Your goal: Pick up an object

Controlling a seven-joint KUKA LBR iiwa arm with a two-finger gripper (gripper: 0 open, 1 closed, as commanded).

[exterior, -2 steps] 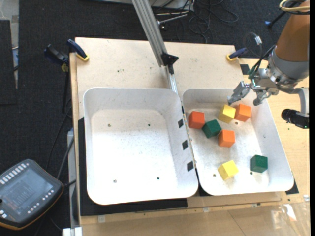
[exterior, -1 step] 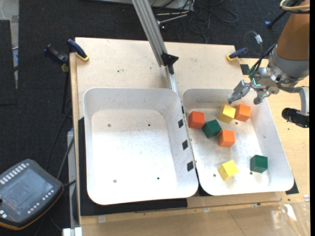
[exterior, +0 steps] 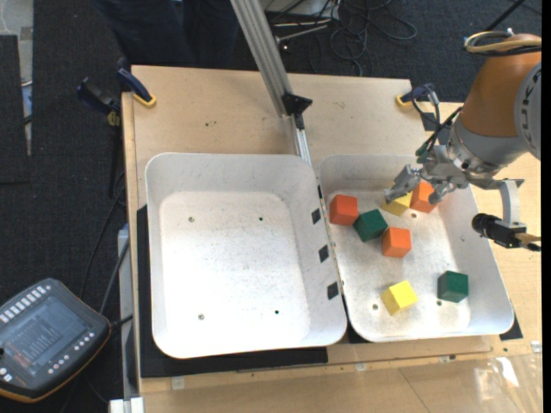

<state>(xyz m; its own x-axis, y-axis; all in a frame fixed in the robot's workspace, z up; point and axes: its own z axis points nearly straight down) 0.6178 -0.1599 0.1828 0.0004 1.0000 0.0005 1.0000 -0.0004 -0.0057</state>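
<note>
Orange blocks (exterior: 343,209) three, green two, yellow two.

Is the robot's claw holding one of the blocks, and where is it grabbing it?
It cannot be told. The two-finger gripper sits right over a small orange block and a small yellow block, but no block clearly shows between its fingers.

The bench (exterior: 215,101) with both white bins (exterior: 164,179) is seen from one fixed camera above, tilted downward, at moderate distance.
</note>
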